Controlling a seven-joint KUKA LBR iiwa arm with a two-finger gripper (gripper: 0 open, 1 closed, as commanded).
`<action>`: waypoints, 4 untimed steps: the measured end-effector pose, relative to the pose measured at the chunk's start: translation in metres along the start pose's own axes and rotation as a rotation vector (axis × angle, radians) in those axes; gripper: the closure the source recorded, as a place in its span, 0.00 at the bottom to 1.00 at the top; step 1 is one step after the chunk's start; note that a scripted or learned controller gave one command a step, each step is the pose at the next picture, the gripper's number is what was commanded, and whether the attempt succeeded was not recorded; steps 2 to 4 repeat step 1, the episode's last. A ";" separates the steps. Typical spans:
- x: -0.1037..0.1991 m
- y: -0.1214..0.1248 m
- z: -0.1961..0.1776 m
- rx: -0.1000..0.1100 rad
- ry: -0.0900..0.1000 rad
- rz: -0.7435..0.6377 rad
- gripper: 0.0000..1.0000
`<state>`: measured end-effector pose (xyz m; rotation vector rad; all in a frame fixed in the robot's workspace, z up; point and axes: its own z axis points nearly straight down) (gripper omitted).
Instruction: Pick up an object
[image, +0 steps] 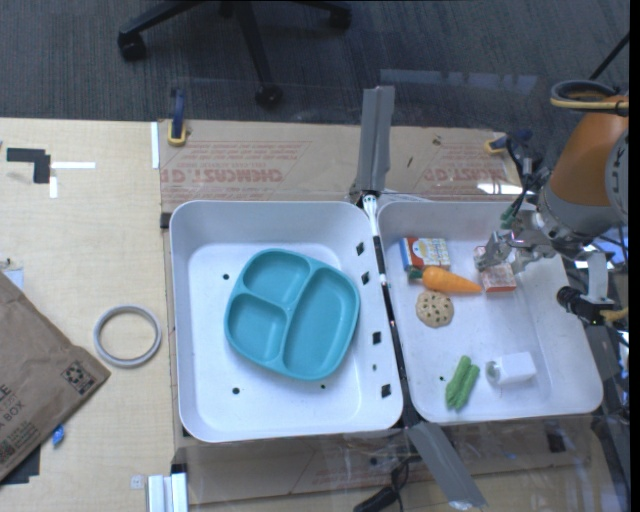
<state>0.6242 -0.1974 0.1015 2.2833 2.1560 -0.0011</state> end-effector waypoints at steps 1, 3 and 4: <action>0.066 -0.016 -0.135 0.003 0.000 0.169 1.00; 0.066 -0.016 -0.135 0.003 0.000 0.169 1.00; 0.066 -0.016 -0.135 0.003 0.000 0.169 1.00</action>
